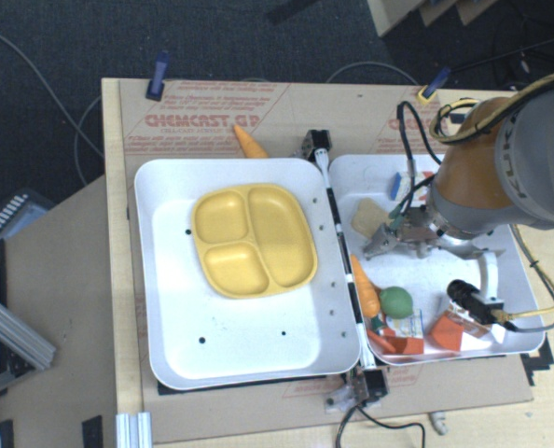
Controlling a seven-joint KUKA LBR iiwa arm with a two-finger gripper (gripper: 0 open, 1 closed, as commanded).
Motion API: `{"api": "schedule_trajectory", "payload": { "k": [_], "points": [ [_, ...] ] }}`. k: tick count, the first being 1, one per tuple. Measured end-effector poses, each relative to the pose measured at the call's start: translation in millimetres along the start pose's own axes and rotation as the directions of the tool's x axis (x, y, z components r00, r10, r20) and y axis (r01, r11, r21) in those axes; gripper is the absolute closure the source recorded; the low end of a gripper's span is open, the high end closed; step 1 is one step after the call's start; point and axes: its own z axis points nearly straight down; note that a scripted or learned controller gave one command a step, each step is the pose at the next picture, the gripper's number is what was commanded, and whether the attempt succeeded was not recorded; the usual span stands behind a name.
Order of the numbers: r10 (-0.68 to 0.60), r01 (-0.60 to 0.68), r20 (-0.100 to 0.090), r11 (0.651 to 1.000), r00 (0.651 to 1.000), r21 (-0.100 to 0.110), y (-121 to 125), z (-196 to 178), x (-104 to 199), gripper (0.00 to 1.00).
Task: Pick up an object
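The gripper (381, 242) hangs low over the middle of the right bin (370, 171), reaching in from the right and pointing left. A tan block (367, 217) lies just up and left of its tip, very close; I cannot tell whether they touch. An orange carrot (366, 288) lies along the bin's left wall, below the gripper. A green ball (395, 301) sits beside the carrot. Red and orange packages (445, 332) lie at the bin's near edge. Nothing shows between the gripper's jaws.
The left bin (165, 334) holds a yellow divided plate (254, 239). Another orange carrot (250, 144) lies on the cardboard behind the left bin. The grey arm with its orange band (473, 171) covers the right bin's far right part.
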Motion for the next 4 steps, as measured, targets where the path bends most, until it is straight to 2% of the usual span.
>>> {"api": "schedule_trajectory", "payload": {
  "k": [1, 2, 3, 4],
  "points": [
    [-0.002, 0.002, 0.000, 1.000, 1.000, 0.001, 58.4, 9.7, -3.0, 0.00],
    [-0.001, 0.001, 0.000, 1.000, 1.000, 0.000, 90.9, 9.6, -1.6, 0.00],
    [-0.001, 0.001, -0.002, 1.000, 1.000, 0.010, 107.1, 10.1, -12.0, 0.00],
    [-0.001, 0.001, -0.002, 1.000, 1.000, 0.010, 107.1, 10.0, -12.2, 0.00]
  ]
}}
